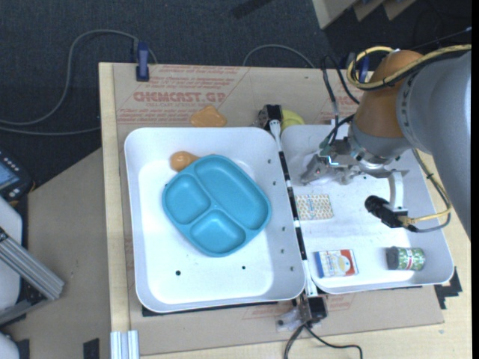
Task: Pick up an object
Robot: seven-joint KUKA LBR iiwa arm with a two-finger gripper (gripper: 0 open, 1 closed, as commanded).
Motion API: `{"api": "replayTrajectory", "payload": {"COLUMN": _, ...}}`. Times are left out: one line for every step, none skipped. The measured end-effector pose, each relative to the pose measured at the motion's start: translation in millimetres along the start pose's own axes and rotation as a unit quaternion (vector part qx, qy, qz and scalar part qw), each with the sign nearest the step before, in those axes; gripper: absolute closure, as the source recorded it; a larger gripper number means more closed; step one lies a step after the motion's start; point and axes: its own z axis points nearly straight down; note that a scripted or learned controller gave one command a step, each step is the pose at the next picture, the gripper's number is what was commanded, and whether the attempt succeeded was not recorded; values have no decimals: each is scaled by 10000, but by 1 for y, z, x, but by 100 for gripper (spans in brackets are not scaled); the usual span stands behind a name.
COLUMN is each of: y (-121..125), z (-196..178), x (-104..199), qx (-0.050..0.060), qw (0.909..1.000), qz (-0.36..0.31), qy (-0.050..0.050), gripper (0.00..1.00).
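Observation:
My gripper (pixel 329 167) hangs low over the back left part of the right bin (pixel 428 223), below the arm's orange band (pixel 382 99). Nothing shows in its grasp. Just in front of it a small patterned packet (pixel 314 206) lies flat on the bin floor. Further forward lie a white, red and blue card box (pixel 334 263) and a small green can (pixel 406 258) on its side. A blue divided plate (pixel 215 203) rests in the left bin (pixel 150 260), with an orange ball (pixel 182 159) tucked behind its back left edge.
The wall between the two bins (pixel 292 208) runs just left of the gripper. On the bench behind the bins sit an orange lump (pixel 208 116) and a yellow object (pixel 291 118). A black part with cables (pixel 383 210) hangs beside the arm over the right bin.

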Motion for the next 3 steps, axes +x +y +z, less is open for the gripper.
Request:
{"api": "replayTrajectory", "payload": {"y": 2, "z": -11, "x": 0, "qx": -27, "qw": 10000, "qz": -9, "qy": -10, "gripper": 100}}
{"api": "replayTrajectory", "payload": {"y": 2, "z": -10, "x": 0, "qx": -23, "qw": 10000, "qz": -9, "qy": -10, "gripper": 0}}
{"api": "replayTrajectory", "payload": {"y": 52, "z": -5, "x": -56, "qx": -65, "qw": 10000, "qz": -1, "qy": -30, "gripper": 0}}
